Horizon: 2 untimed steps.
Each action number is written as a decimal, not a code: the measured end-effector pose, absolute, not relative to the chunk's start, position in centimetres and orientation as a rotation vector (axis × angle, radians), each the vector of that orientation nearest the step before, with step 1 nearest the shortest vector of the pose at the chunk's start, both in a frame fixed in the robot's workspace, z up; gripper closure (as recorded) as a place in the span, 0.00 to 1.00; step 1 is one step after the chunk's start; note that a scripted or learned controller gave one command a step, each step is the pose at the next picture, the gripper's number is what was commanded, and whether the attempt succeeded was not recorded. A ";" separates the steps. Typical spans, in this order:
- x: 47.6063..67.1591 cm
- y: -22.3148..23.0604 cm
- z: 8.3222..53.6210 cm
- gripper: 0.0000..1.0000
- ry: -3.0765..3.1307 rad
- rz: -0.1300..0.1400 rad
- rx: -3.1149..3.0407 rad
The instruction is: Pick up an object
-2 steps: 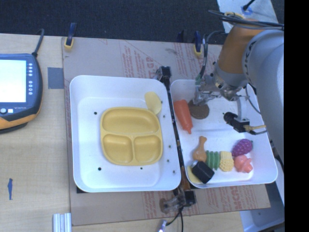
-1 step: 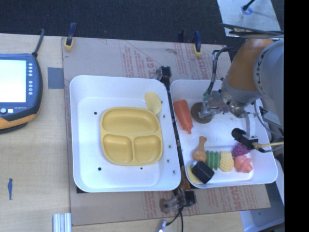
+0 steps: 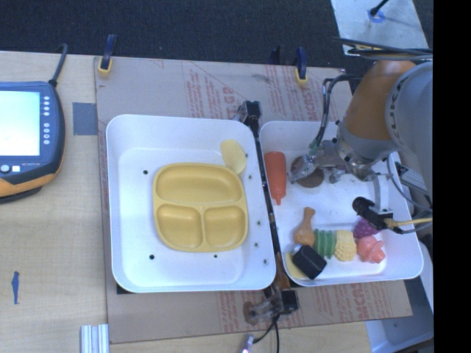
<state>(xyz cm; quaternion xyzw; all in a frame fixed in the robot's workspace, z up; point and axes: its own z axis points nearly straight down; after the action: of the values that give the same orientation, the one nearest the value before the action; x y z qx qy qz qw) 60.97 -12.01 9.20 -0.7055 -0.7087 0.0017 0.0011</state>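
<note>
Pincer (image 3: 321, 169), upper right of frame, hangs over right bin (image 3: 412, 267); I cannot tell its state. Carrot (image 3: 276, 175) lies just left: I judge it light, stiff, slick; grip mid-body crosswise.

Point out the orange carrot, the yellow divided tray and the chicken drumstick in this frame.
orange carrot (image 3: 276, 175), camera view, middle of its body.
yellow divided tray (image 3: 200, 205), camera view, ridge where the compartments meet.
chicken drumstick (image 3: 305, 232), camera view, its thick meaty end.
</note>
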 end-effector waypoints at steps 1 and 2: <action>65.6 -11.2 9.2 0.00 -2.224 0.004 -2.218; 60.7 -10.5 9.1 0.00 -2.223 0.007 -2.216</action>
<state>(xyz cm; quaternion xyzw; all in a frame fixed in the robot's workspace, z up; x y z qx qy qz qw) 60.73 -10.47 9.14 -0.7060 -0.7082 0.0023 0.0014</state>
